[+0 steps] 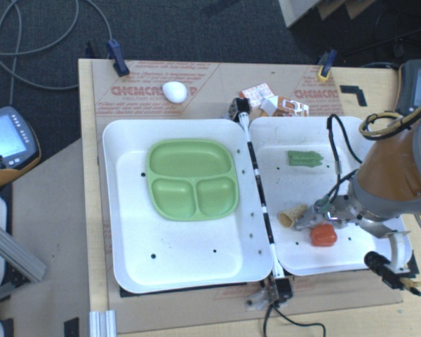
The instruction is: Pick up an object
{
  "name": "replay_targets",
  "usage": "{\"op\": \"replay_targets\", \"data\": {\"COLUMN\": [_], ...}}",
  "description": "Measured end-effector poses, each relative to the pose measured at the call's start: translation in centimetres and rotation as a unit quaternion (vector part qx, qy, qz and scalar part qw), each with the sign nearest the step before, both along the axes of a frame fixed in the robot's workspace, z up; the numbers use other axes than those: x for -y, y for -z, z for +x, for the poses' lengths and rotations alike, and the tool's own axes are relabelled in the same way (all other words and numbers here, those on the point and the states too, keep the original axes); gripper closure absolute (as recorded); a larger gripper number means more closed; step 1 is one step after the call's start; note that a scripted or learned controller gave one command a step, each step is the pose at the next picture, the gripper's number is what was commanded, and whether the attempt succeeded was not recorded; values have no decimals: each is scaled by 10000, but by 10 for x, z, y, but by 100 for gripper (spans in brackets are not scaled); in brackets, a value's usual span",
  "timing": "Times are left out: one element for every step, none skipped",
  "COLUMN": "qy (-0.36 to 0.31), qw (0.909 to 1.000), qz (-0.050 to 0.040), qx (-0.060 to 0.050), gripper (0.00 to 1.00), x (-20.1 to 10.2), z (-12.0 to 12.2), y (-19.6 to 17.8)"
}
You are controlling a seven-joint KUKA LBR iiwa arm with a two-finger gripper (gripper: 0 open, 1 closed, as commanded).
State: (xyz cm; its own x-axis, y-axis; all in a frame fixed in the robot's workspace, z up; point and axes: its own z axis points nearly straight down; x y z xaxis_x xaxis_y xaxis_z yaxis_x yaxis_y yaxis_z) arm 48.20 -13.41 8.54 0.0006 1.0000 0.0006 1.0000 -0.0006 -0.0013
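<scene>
Red tomato-like piece [323, 236] in right bin [295, 260] — just beside lowered pincer [316, 216], jaw state impossible to tell. Approach step, probably; next, closing squarely round it — then lifting.

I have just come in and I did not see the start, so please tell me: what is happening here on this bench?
A grey robot arm with an orange band reaches into the right shallow white bin. Its two-finger gripper is low over the bin floor, between a small tan cone-shaped object and a red rounded object. It is not clear that it holds anything. A green leafy-looking toy lies further back. The left white bin contains a pale green divided plate.
</scene>
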Motion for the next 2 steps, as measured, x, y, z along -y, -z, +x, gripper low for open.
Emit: {"op": "replay_targets", "data": {"qy": [4, 4], "qw": [10000, 10000], "qz": [-4, -3], "qx": [11, 9], "gripper": [100, 0], "x": [0, 0], "z": [1, 0], "y": [-10, -10]}}
